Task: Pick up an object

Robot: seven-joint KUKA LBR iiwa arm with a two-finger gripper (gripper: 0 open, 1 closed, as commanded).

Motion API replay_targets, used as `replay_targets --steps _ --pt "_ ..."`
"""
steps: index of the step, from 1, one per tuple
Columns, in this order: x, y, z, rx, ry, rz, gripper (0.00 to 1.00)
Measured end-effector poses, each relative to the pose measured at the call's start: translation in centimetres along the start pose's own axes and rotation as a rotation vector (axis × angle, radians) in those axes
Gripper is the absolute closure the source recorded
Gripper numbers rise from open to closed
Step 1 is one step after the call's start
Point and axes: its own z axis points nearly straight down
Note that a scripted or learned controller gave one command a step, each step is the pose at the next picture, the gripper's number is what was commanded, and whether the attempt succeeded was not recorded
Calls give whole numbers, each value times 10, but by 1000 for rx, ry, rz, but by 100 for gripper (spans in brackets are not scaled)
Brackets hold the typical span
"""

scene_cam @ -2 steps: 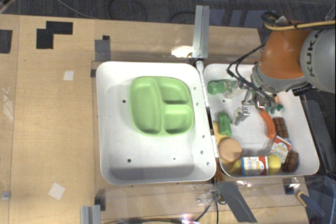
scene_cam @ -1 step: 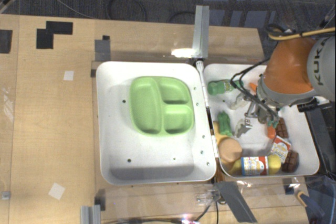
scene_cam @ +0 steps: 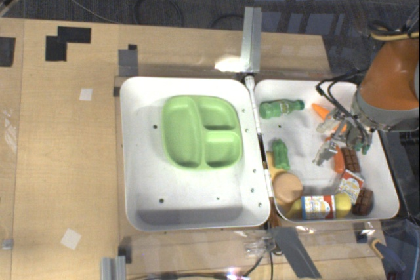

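My gripper hangs low over the right side of the right bin, under the arm's orange band. Around it lie small items. An orange carrot piece is just up and left of it. A brown chocolate bar and an orange piece sit right below it. A green bottle lies at the bin's top left, and a green pickle-like item is left of the gripper. Nothing is visibly held.
Along the right bin's front edge are a round tan item, a yellow bottle with a label, a red-and-white packet and a dark brown item. The left bin holds a green divided plate.
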Motion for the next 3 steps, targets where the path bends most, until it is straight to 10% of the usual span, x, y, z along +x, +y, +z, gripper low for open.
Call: replay_targets --steps 1,2,3 --pt "-17 -34 33 -1 -3 -4 0" --pt "12 22 32 -2 -3 -43 0" --pt "3 -44 3 1 -1 -188 0"
